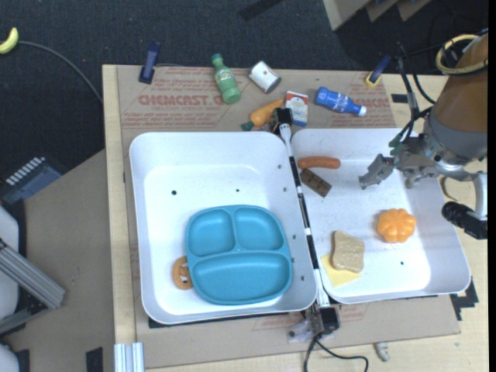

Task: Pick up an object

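right bin (pixel 434 277) | jaws over its far side | spread, gripping nothing

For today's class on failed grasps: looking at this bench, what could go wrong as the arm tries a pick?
1. The sausage lies close to the brown block, so a grab may nudge both.
2. The bread rests on the cheese; lifting one could drag the other.
3. The round pumpkin might roll away.

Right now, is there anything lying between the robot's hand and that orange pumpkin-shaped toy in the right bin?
No. In the camera view, only bare white bin floor lies between the hand and the orange pumpkin-shaped toy below it.
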